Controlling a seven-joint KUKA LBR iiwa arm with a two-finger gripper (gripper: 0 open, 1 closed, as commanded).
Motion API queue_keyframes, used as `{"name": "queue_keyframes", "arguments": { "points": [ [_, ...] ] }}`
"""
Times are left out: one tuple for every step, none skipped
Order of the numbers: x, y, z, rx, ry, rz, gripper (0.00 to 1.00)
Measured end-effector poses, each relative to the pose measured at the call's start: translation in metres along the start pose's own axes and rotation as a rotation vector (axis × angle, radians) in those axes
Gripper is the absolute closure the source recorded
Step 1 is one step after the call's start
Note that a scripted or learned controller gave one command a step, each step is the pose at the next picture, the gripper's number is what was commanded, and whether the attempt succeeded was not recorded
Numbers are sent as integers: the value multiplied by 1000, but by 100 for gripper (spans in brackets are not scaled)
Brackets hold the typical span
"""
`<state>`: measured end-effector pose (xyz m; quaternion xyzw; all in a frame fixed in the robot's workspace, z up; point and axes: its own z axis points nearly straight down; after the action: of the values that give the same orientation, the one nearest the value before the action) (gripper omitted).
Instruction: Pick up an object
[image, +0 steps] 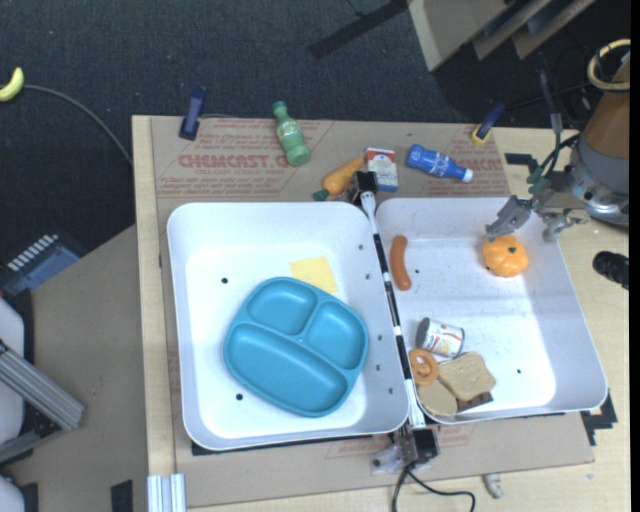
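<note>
We centre the hand (530, 215), fingers spread wide, over the orange fruit (505, 256) in the right bin (560, 330); descend vertically; close.

A small round orange toy fruit with a green stem (505, 256) sits upright on the floor of the shallow white right-hand bin (560, 340), near its far right corner.

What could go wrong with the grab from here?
1. The gripper sits just above the round orange fruit near the right bin's far wall; a round fruit could roll away when touched.
2. The fruit lies close to that wall, so the arm might bump the rim on its way down.
3. The can, toast and pretzel are clustered, making a clean grasp there harder.
</note>
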<state>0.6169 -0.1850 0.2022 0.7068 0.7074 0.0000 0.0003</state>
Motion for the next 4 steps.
{"name": "queue_keyframes", "arguments": {
  "points": [
    [-32,20,110,5,7,-2,0],
    [-34,22,97,-2,1,-2,100],
    [12,43,85,3,1,0,100],
    [48,49,105,6,0,0,100]
  ]
}}
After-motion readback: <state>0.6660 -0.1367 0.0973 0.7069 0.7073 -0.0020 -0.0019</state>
